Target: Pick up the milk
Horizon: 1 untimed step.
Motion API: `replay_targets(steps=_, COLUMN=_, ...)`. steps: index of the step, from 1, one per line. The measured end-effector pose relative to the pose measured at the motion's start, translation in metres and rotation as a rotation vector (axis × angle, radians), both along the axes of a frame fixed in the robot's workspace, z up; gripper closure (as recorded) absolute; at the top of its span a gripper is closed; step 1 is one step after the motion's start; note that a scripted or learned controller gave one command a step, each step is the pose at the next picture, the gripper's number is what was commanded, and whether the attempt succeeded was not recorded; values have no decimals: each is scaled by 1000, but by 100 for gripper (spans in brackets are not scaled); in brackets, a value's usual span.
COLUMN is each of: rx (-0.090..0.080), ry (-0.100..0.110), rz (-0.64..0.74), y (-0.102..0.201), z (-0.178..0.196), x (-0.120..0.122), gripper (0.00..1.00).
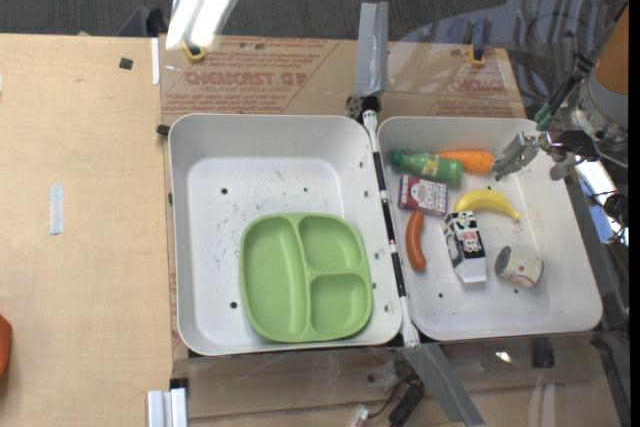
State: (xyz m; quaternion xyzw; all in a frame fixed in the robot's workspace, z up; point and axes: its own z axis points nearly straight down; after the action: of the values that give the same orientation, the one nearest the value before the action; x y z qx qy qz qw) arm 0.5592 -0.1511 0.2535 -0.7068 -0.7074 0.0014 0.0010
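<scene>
Camera view cuts the arm [612, 85] off at the right edge, so little beyond its wrist and the gripper [527, 153] is seen, and the metal parts there blur together: whether the gripper is spread or pressed together cannot be told. Nothing can be seen between its tips. It hangs over the upper right part of the right bin [560, 315], just right of the carrot's tip. The milk [466, 246], a small carton with a black and white cow print, lies in the middle of that bin, below and to the left of the gripper and apart from it, with the banana [487, 203] lying between the two. The carton's upper end is just under the banana. Near its right side lies a small white cup [519, 266] tipped on its side; its markings are too small to read. To its left a red sausage [416, 241] lies lengthwise. Above that sits a red box [424, 194], and along the bin's top lie a green bottle [427, 164] and an orange carrot [466, 158], end to end. The left bin [200, 215] holds a green divided plate [306, 276] with three compartments, set toward its lower right corner.
</scene>
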Motion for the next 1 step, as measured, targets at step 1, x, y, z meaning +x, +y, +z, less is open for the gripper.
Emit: replay_targets(steps=1, rx=-1, ry=-7, rz=9, y=-5, z=-134, x=-67, gripper=0)
